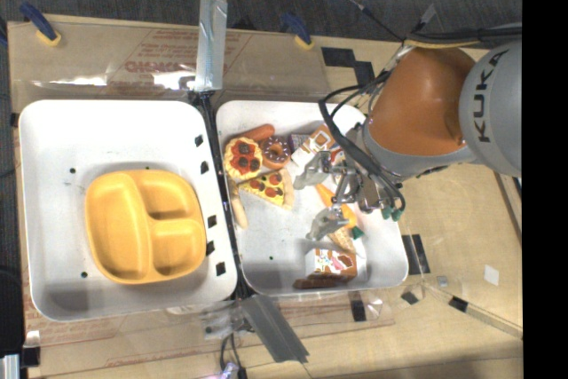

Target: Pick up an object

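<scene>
Here the claw [327, 201] hangs low over the right bin's [266, 275] toys to grab one, fingers apparently spread.

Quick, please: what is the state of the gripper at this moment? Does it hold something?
Gripper: low in the right bin among the toy food; open or shut, and whether it holds anything, cannot be told.

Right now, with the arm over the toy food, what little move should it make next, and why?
Probably a short drop straight down. The gripper hangs among the toy food in the right bin, just above an orange piece, with nothing visibly held, so lowering seems the likeliest way to grasp something.
</scene>
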`<action>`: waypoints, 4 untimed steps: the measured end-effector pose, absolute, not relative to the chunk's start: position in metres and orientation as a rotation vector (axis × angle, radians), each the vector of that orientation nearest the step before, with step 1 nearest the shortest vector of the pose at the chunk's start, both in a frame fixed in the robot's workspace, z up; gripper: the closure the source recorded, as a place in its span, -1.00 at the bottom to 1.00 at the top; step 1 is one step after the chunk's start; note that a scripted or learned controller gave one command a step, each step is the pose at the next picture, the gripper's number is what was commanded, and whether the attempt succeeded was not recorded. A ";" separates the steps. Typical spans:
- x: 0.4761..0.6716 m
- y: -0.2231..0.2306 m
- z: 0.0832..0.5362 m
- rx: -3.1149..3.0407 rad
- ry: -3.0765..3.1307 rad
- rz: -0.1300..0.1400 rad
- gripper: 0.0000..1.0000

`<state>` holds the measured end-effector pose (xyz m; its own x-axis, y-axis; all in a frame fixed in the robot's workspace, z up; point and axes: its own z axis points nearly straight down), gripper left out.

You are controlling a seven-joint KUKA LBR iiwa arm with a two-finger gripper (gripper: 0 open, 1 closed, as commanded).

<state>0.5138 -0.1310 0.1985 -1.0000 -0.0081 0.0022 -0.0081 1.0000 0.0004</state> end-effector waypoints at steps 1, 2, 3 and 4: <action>0.580 -0.158 0.099 0.226 -3.148 0.007 -1.00; 0.539 -0.169 0.097 0.407 -3.127 0.005 -1.00; 0.543 -0.167 0.110 0.422 -3.132 0.007 1.00; 0.581 -0.117 0.236 0.451 -3.122 0.007 1.00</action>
